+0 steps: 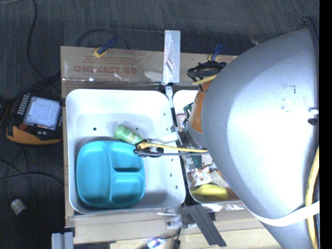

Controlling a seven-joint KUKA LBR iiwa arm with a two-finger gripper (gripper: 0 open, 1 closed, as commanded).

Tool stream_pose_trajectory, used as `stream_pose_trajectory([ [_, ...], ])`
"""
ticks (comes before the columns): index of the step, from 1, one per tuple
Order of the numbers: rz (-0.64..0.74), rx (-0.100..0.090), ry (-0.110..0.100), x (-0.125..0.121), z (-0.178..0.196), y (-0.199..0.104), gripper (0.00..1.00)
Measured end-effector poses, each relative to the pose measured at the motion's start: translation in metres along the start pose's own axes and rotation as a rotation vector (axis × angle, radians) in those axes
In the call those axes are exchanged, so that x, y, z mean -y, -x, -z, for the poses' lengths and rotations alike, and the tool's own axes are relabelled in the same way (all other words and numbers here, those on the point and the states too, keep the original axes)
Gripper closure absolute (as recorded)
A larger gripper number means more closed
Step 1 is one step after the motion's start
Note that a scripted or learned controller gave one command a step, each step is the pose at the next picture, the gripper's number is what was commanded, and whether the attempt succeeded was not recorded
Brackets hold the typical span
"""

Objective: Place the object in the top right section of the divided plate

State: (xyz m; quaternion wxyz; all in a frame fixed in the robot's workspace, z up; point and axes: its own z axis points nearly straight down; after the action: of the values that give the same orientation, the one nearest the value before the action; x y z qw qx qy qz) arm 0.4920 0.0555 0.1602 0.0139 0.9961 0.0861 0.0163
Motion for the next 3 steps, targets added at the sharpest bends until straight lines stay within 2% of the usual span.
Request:
stream_pose_trajectory([
  [1, 0.100, 0.036, -0.029, -0.082, 0.017, -0.076, 1.00],
  [2, 0.166, 0.035, -0.034, 0.020, 0.021, -0.041, 1.00],
  [3, 0.050, 0.034, -0.028, -0.083, 0.100, -0.021, 1.00],
])
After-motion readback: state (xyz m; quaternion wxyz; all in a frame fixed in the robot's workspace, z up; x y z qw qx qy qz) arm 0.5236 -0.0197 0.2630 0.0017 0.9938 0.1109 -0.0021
